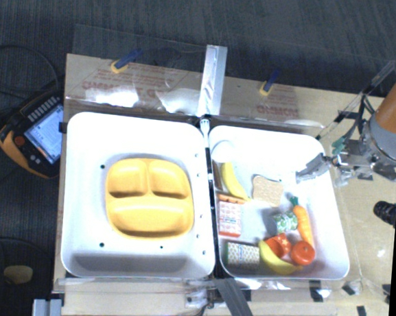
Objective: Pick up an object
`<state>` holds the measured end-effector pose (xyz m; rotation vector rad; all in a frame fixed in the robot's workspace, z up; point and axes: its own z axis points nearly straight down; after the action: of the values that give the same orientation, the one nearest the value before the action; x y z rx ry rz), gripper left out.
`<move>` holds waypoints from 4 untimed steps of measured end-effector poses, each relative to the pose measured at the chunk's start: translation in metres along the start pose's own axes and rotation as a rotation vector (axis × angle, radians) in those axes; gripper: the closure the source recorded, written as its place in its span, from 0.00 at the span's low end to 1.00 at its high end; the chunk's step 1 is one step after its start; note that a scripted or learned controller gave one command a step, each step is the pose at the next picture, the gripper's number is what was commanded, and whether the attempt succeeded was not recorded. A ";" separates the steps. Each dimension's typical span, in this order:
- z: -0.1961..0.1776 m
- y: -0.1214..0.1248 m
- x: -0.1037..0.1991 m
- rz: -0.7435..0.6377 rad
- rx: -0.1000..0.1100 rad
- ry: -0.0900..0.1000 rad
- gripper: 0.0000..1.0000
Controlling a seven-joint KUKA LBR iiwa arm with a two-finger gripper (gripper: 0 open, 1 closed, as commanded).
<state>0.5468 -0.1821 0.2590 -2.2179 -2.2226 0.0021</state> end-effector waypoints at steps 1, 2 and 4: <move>0.096 0.004 -0.040 -0.039 0.001 -0.001 0.00; 0.093 0.030 -0.011 -0.043 0.000 0.000 0.00; 0.155 -0.002 -0.031 -0.080 -0.004 0.005 1.00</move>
<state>0.5450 -0.2130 0.1041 -2.1269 -2.3094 -0.0083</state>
